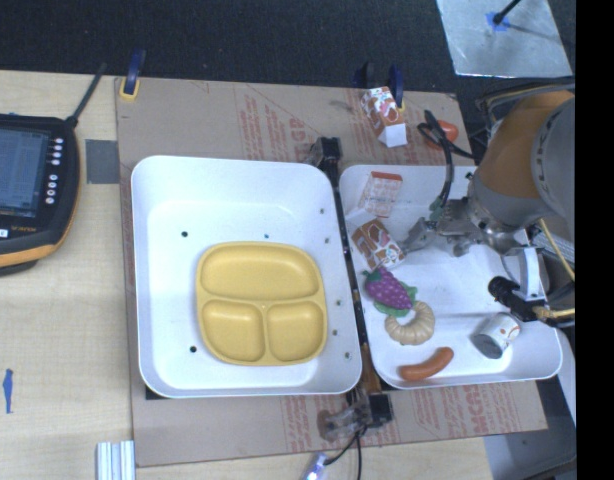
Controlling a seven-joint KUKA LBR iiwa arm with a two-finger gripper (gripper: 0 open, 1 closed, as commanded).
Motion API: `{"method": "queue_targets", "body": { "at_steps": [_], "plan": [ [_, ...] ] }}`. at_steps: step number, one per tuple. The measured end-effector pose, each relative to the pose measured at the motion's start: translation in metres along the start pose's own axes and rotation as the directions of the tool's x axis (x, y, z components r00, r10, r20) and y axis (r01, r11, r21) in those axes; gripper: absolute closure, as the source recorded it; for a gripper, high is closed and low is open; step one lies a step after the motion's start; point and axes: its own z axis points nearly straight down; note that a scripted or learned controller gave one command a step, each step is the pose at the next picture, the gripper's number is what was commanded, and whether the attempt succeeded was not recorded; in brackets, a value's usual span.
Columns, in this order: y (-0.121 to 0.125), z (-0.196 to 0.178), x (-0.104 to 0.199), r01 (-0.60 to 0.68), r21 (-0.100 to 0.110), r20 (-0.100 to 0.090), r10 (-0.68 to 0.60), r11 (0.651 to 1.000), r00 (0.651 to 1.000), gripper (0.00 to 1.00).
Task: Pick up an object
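The gripper (427,230) hung low over the upper part of the right bin (547,364), reached in from the right on the grey arm (532,173) with its orange band. Whether it was open or closed could not be told from this slant, and nothing could be seen held in it.

Just left of it lay a small brown-and-white carton (375,242), and above that a white packet with red print (379,192) leaned at the bin's upper left corner. Below the carton sat a bunch of purple toy grapes (389,290), touching a tan ring-shaped bagel (411,325). A reddish sausage (426,365) lay near the bottom rim, and a small white-and-grey cup (495,335) lay on its side toward the lower right.

The left bin (162,198) held a yellow divided plate (260,301) with three compartments.

Both bins rested on a brown cardboard sheet (237,118) over a pale wood bench (47,368). Another little carton (384,114) stood on the cardboard above the right bin. An orange-edged teach pendant (27,188) lay at the left, cut off by the edge. Dark floor (267,13) ran behind the bench.

The arm hid the bin's right rim.
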Motion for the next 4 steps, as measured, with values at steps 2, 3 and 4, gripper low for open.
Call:
{"method": "queue_targets", "body": {
  "at_steps": [2, 3, 4],
  "plan": [
    [0.059, -0.019, -0.048, -0.003, 0.001, 0.001, 0.003, 1.0, 1.0, 0.0],
    [0.06, -0.003, 0.055, 0.003, 0.003, -0.002, -0.003, 1.0, 1.0, 0.0],
    [0.06, 0.001, 0.057, 0.001, 0.005, -0.001, -0.001, 1.0, 1.0, 0.0]
  ]
}}
